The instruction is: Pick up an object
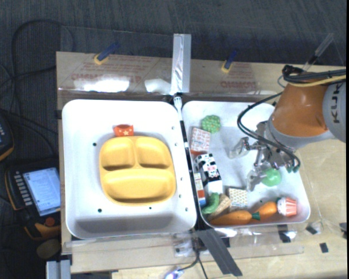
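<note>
My gripper (pixel 246 165) hangs over the middle of the right bin (pixel 244 110), below the orange wrist band. Its two metal fingers (pixel 239 148) stand apart, open, with nothing between them. A small green ball (pixel 273 178) lies just right of the lower finger, touching or nearly touching it. Along the bin's front lie two carrots (pixel 235 217), a red-and-white cupcake (pixel 286 206) and a checkered cube (pixel 238 197). On the bin's left side are a green round piece (pixel 210 123), a pink checkered box (pixel 200 138) and a black-and-white block (pixel 207 166).
The left bin (pixel 81 121) holds a yellow divided plate (pixel 138 168) and a small orange-red piece (pixel 123 130) behind it. A divider wall (pixel 184 150) runs between the bins. Black cables (pixel 250 116) loop beside the wrist.
</note>
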Tool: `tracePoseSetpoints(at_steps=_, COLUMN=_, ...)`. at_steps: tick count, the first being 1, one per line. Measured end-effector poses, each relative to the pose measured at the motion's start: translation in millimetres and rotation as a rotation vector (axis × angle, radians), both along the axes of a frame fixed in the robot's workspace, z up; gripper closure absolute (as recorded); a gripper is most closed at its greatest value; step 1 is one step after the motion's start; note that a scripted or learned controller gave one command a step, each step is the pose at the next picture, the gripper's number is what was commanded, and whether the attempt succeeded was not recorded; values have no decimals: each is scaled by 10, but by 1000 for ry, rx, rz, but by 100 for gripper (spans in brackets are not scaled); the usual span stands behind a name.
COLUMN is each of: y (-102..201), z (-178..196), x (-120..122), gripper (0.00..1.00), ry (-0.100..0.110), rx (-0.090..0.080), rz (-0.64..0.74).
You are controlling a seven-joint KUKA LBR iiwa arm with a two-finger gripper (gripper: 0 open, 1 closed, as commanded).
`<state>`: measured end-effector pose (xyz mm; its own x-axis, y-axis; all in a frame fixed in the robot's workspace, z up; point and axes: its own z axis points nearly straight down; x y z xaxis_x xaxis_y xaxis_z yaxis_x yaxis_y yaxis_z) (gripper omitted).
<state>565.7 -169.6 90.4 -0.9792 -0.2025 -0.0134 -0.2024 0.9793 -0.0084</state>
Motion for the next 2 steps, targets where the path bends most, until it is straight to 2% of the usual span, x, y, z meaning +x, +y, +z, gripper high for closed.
tracePoseSetpoints(at_steps=1, y=348, z=78, x=587, gripper=0, ry=10, rx=5, rz=124)
tracePoseSetpoints(at_steps=2, y=588, z=17, x=678, gripper=0, ry=6, rx=-19, rz=407)
